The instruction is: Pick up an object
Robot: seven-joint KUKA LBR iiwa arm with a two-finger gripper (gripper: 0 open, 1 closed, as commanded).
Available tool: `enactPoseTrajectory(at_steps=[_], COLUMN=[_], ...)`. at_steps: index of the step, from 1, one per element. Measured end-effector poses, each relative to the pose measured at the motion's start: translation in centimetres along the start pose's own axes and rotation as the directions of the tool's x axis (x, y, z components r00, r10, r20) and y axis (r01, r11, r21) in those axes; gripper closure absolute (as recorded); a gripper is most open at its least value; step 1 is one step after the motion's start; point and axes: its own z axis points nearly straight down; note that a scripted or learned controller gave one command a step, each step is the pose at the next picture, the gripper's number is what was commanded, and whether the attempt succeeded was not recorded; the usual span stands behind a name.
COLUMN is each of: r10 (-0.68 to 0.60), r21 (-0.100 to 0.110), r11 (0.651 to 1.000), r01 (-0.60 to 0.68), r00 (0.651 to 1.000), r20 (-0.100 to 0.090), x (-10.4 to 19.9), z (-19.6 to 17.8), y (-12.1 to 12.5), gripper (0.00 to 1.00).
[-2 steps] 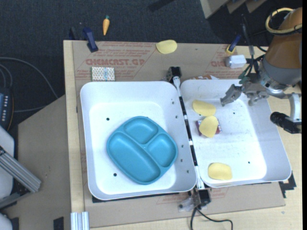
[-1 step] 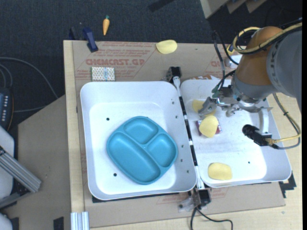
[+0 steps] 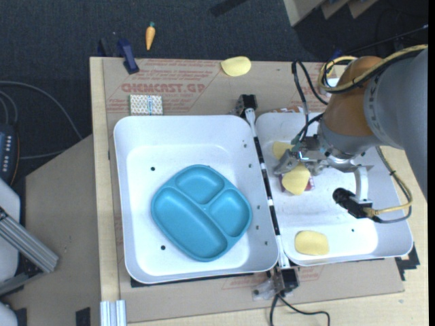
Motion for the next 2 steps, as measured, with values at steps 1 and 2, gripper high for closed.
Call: enactPoseTrajectory(at_steps=[1,2], r10=[0.001,-0.001], r21=[-0.002,-0.003], r11=[1.0,1.0], r01=[-0.001,0.001], r00=[1.0,1.0], r20=[0.0,0.0], x=[0.0,9.3], z=[-1.0,-10.1], y=[0.1,-0.3], gripper=[1.0,1.0])
